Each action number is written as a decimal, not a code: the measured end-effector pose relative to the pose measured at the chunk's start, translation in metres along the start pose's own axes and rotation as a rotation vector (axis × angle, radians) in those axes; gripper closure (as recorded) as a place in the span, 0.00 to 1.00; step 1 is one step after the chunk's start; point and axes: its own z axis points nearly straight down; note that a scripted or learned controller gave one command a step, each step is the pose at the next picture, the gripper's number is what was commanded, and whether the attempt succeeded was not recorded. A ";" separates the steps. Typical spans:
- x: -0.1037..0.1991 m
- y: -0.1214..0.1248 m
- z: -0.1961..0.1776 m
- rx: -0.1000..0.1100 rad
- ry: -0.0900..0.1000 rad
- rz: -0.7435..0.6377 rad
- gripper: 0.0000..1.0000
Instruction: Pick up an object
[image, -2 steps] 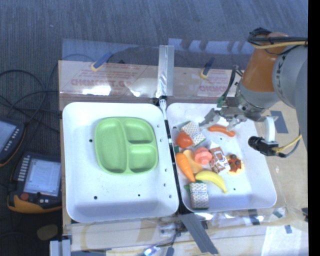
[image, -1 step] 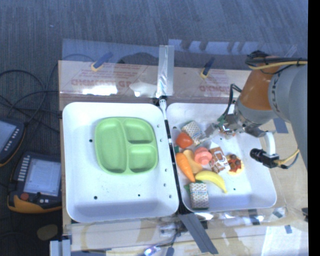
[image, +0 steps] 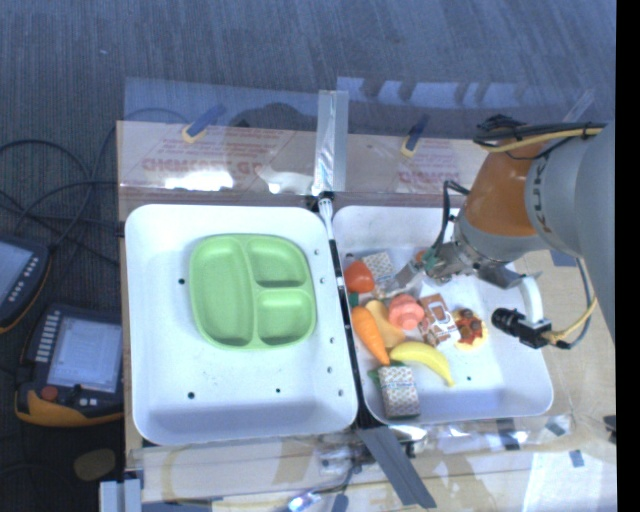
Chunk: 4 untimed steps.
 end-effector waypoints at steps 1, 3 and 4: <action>0.028 -0.024 0.004 0.007 0.006 0.066 0.00; 0.031 -0.079 -0.005 0.009 0.006 0.122 1.00; 0.031 -0.079 -0.005 0.009 0.006 0.122 0.00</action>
